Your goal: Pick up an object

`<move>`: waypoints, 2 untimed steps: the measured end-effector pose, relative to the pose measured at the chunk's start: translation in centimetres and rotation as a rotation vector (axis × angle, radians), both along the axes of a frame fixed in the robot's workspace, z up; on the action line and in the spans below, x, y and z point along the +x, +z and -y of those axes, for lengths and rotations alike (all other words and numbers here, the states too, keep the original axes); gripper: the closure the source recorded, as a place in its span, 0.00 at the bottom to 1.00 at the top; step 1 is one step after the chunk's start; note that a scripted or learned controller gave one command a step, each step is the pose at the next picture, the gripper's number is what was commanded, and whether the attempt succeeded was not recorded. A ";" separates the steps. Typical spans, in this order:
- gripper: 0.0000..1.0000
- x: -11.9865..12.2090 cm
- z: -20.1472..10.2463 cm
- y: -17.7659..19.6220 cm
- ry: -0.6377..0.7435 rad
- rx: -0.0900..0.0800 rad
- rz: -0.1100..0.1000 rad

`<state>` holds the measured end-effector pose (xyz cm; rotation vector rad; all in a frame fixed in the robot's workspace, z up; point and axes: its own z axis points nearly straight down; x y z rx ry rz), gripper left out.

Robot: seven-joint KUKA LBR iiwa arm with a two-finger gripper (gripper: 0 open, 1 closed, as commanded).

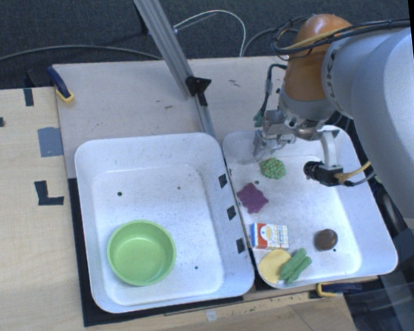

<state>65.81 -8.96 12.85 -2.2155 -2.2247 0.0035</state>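
Trouble is most likely right where your gripper (268,145) sits — low over the far end of the right-hand shallow white bin (365,250), just beside the small bumpy green ball (272,168), which looks like the likeliest target. You cannot tell from this slanted view how the jaws stand, and nothing visibly sits between them. If you close from here, I judge the round ball may roll or squirt away, since the jaws appear to be slightly behind it and close to the bin's far wall. The flat purple piece (252,197) lies near enough to be nudged too. Your other candidates — the small red-and-white carton (267,234), yellow round piece (272,264), green pod-shaped toy (295,264) and brown ball (325,239) — cluster at the near end, while the green plastic bowl (141,251) sits in the left bin (93,211).
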 end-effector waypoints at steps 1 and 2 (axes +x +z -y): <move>1.00 -0.6 0.2 4.6 -0.003 0.000 0.005; 1.00 -0.6 0.2 8.2 -0.002 0.000 0.006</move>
